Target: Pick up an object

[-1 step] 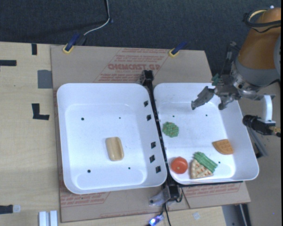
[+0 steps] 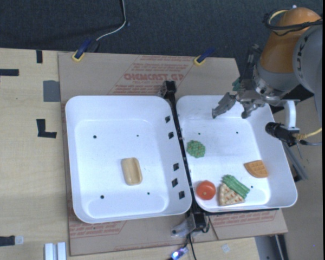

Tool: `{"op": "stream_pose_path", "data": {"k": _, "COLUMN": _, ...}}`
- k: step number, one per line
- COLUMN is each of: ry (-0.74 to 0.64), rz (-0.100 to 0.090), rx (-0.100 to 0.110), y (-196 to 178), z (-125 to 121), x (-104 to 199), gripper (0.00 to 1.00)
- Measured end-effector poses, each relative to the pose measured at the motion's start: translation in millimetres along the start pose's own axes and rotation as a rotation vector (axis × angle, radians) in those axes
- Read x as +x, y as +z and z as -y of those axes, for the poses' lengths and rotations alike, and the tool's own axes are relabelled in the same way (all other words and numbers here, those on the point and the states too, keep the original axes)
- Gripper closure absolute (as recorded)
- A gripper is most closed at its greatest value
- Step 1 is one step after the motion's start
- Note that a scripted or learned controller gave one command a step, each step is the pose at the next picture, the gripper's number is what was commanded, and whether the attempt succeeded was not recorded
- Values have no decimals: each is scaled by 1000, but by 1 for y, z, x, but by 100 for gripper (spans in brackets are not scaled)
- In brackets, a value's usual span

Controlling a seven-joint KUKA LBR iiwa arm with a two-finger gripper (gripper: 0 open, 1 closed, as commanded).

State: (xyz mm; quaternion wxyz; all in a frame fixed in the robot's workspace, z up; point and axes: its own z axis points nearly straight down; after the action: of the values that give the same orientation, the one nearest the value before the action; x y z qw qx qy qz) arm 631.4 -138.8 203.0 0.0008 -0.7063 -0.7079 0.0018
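My gripper [image 2: 234, 109] hangs open over the far part of the right bin [image 2: 271, 145], with nothing between its two dark fingers. Below it in that bin lie a green broccoli-like piece [image 2: 195, 148], an orange wedge [image 2: 256, 169], a red tomato [image 2: 206, 189], a waffle-patterned triangle [image 2: 228, 195] and a green pod [image 2: 236, 184] lying partly on the triangle. A tan bread roll [image 2: 131, 171] lies alone in the left bin [image 2: 81, 145].
The bins stand side by side on a cardboard sheet [image 2: 146, 75], joined by a black clip strip [image 2: 175, 145]. The arm's orange band [image 2: 292, 23] rises at the upper right. A black cable runs across the dark backdrop at the top.
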Motion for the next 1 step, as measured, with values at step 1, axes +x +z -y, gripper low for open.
{"op": "stream_pose_path", "data": {"k": 1, "ry": 0, "rz": -1, "rx": 3, "y": 83, "z": -36, "x": -2, "gripper": 0}}
